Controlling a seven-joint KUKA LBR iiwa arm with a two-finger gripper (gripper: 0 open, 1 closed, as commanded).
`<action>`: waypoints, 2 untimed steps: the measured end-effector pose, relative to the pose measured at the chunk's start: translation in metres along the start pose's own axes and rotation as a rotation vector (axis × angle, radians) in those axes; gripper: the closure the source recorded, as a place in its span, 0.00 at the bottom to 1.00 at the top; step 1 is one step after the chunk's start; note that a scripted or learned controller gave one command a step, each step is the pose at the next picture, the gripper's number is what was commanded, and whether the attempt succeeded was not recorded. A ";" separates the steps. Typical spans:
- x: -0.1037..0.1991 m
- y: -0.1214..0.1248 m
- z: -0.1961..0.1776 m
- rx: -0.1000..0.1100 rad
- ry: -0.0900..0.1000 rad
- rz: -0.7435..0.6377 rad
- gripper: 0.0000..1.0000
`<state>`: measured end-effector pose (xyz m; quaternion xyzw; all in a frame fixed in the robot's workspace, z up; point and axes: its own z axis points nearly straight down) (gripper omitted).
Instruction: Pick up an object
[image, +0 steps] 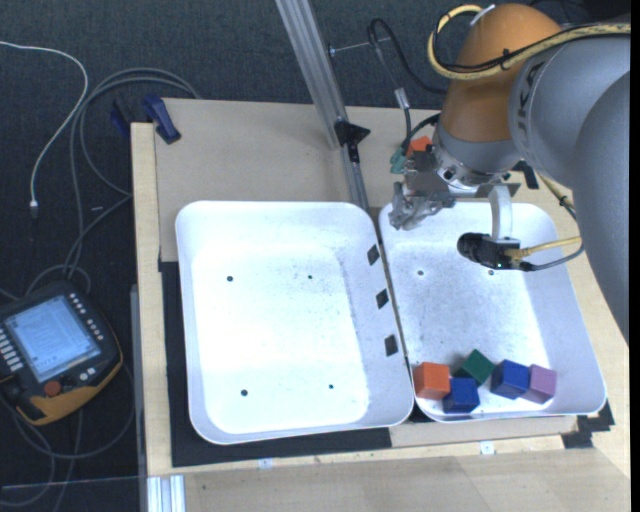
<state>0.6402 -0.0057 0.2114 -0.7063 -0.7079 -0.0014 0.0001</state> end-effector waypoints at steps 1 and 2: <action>0.074 -0.047 0.012 0.008 0.002 -0.006 1.00; 0.006 -0.084 0.012 0.007 -0.002 0.008 1.00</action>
